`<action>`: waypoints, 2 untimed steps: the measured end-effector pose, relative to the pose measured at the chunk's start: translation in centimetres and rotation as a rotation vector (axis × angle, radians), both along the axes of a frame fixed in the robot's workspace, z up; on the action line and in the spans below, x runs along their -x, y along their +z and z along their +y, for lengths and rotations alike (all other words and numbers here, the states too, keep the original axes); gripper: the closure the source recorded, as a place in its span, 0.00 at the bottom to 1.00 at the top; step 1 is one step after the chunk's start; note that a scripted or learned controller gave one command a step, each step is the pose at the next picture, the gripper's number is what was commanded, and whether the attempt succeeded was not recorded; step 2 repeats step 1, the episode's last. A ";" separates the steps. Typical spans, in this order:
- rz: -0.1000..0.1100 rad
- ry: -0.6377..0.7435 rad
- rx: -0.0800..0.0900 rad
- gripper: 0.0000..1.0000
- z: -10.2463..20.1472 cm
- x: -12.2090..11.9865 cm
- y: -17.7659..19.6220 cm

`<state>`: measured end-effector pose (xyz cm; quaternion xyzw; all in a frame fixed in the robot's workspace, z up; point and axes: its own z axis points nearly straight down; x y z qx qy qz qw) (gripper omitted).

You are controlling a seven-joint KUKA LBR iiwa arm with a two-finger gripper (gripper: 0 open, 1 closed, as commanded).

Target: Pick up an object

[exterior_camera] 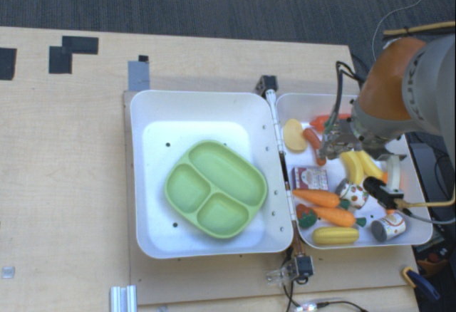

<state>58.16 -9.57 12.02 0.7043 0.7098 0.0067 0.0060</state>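
— Closest to the lens, what do you have along the near edge?

— Working left to right: bare tabletop [64, 182], then the left bin [139, 161] with a green divided plate [216, 188] lying in it. Next, the right bin [420, 236], crowded with toy food: a red packet [309, 178], two carrots [326, 205], a yellow corn piece [335, 235] against the near wall, bananas [360, 165] and a pale round piece [293, 135] toward the far side.

— How far along are we?

— By my read, barely started. Everything I can pick out lies in the bin; nothing is lifted.

— And the pincer?

— I see the pincer [325, 154] low over the right bin's middle, its tip just beside a red sausage-like piece [312, 138] and above the packet. I cannot tell whether it is spread or pressed together, nor whether it touches anything. The grasp and lift are left to do.
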 end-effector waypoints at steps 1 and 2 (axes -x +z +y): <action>0.000 0.000 0.000 0.00 0.0 0.0 0.0; 0.000 0.000 0.000 0.00 0.0 0.0 0.0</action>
